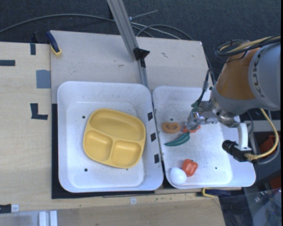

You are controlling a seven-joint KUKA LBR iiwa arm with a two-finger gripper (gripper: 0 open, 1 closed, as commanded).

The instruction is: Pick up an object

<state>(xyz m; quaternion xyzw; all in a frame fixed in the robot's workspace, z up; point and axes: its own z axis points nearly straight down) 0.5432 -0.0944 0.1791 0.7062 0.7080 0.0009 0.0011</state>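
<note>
In the right bin (pixel 212 168) lie a brown ring-shaped piece (pixel 170 127), a green pepper-like toy (pixel 178 140) with a red end, a red-orange pepper (pixel 190 166) and a white egg (pixel 178 175). My gripper (pixel 194 122) hangs low over this bin, just right of the brown ring and directly above the red end of the green toy. Its fingers point down at that end, and the arm hides how they stand.
The left bin (pixel 68 126) holds a yellow divided plate (pixel 114 137). A grey metal pole (pixel 125 25) slants in from the top and ends at the seam between the bins. Cables trail behind the bench and along the arm at right.
</note>
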